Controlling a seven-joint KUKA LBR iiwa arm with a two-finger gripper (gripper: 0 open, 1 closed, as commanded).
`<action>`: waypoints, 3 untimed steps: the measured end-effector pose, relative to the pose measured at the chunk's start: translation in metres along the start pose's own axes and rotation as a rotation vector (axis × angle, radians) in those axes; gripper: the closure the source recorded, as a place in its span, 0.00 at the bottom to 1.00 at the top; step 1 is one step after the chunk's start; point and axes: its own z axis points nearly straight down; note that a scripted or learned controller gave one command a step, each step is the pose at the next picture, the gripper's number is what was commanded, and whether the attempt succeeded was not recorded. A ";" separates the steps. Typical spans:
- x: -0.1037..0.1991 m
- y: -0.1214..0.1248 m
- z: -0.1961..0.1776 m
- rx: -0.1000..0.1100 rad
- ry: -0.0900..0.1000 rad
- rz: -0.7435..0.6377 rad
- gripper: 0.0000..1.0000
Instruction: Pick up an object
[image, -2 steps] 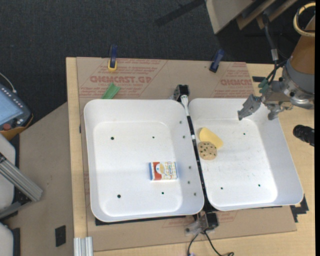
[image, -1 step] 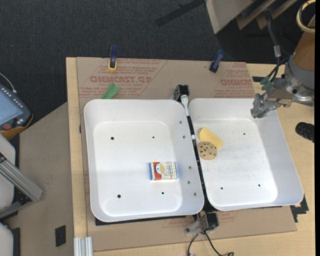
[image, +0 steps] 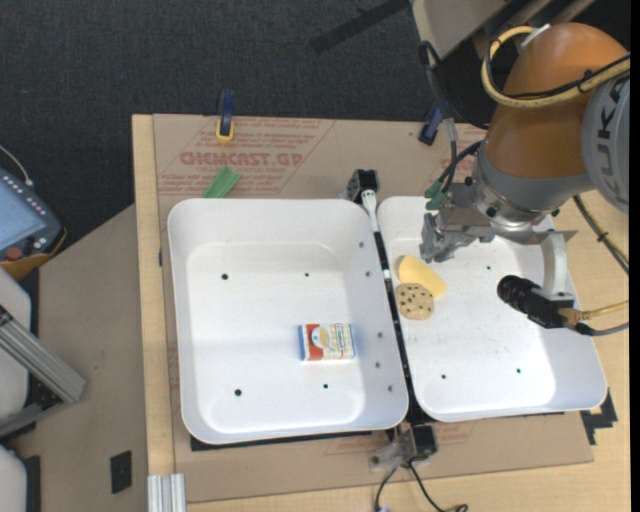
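A grey arm with an orange band reaches in from the right, its gripper (image: 437, 243) low over the right bin (image: 500, 390) near the divide between the bins. Just below it lie a yellow wedge (image: 421, 273) and, touching it, a round speckled cookie (image: 413, 300). In the left bin (image: 250, 290), a small blue-and-white carton (image: 326, 342) lies flat, well apart.

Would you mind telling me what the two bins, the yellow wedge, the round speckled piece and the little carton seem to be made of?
Bins: probably thin moulded plastic, white and smooth, with rounded corners and rims.
Yellow wedge: looks like plastic or foam play cheese, evenly coloured and matte.
Round speckled piece: a tan, dotted toy cookie, likely plastic; hard to confirm.
Carton: seemingly printed card, flat-faced with blue and red graphics.
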 end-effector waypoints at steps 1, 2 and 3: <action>0.091 0.009 -0.021 -0.008 -0.002 0.000 1.00; 0.080 -0.066 -0.064 -0.003 -0.004 0.011 1.00; 0.151 -0.071 -0.109 -0.011 -0.002 0.004 1.00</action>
